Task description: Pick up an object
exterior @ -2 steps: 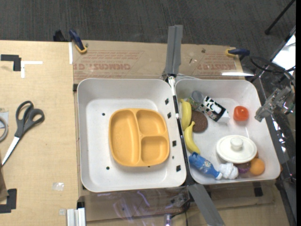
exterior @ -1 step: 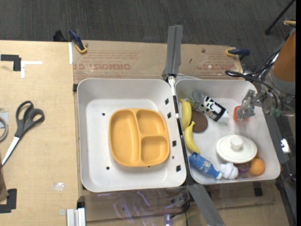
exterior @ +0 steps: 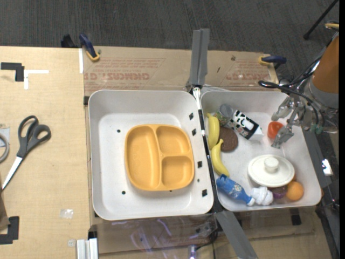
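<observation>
Tool (exterior: 285,127) hung over small red plastic object (exterior: 275,129) by right white bin's (exterior: 311,161) far-right corner; fingers spread wide, nothing held; should be centred, lowered straight, closed.

the arm enters from the right edge of the camera view, in its upper half; the orange band above the wrist (exterior: 328,72) shows as a rounded amber mass against the frame's edge, with grey housing just beneath it; black cables loop out to the left of the band; from there the wrist slants down and to the left, ending in the gripper (exterior: 284,126); its two metal fingers (exterior: 280,112) point down and leftward, spread apart with a visible gap between them; nothing sits in that gap; the fingertips hang low, near the level of the bin's contents.
</observation>
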Tool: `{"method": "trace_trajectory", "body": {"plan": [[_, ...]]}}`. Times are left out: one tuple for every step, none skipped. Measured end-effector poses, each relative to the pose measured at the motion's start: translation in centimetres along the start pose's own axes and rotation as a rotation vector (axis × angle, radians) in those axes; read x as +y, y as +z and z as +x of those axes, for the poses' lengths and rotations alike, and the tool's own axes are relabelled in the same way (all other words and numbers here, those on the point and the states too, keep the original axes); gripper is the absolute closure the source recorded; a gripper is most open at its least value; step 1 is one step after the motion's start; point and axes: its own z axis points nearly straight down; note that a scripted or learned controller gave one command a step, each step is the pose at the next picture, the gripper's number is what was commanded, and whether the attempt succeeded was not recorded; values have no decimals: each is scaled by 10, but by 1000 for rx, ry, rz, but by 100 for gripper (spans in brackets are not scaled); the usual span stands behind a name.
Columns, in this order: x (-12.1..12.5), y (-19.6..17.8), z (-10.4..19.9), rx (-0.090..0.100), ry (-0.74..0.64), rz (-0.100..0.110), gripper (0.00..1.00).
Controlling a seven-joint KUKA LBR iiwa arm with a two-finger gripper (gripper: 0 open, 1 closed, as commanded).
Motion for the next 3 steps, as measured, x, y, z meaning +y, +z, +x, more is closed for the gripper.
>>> {"method": "trace_trajectory", "body": {"plan": [[13,49,-40,-3,127,0,0],[4,50,-15,1,265,1,0],[18,51,-8,2,486,2,0]]}}
